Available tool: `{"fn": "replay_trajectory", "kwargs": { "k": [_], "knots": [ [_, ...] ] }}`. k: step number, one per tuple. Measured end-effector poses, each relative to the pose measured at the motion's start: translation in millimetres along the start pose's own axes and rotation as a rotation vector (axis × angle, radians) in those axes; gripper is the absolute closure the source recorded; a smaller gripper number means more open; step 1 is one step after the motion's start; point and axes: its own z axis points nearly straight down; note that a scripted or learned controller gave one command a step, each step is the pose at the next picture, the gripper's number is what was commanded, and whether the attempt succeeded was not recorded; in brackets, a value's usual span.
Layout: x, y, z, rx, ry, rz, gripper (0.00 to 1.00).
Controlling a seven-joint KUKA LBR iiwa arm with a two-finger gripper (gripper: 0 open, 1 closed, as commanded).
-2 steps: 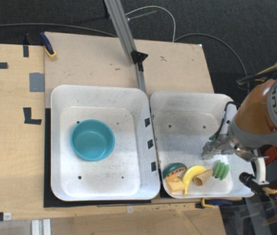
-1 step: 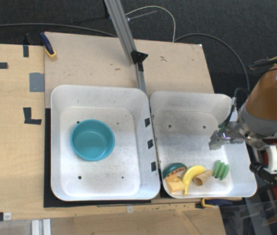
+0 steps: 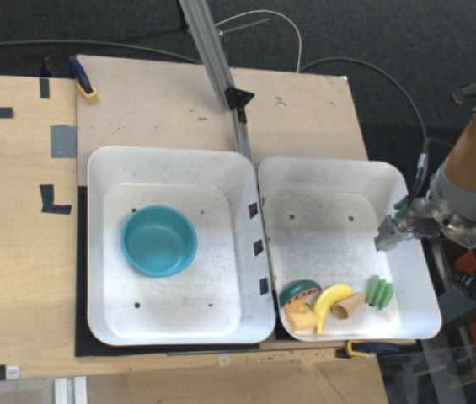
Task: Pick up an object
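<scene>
Gripper (image 3: 389, 232) over right bin (image 3: 330, 179), finger state: cannot tell. Banana (image 3: 332, 297) looks light, smooth, curved; you grip mid-body, across width.

From my feed: light wooden bench (image 3: 18, 251) with dark tape marks (image 3: 52, 199); dark carpeted floor (image 3: 389, 23); thin cables (image 3: 364, 66) trailing; slanted metal pole (image 3: 208, 36); even lighting.

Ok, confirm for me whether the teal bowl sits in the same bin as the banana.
No: the teal bowl sits alone in the left bin, while the banana lies in the right bin near its front edge.
</scene>
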Motion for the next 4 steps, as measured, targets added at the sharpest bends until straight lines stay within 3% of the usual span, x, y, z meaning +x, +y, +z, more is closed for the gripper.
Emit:
{"fn": "replay_trajectory", "kwargs": {
  "k": [1, 4],
  "knots": [
    [-8.0, 2.6, -59.2, -0.006, -0.002, 0.0, 1.0],
    [148.6, 37.2, -45.3, 0.001, 0.001, -0.005, 1.0]
  ]
}}
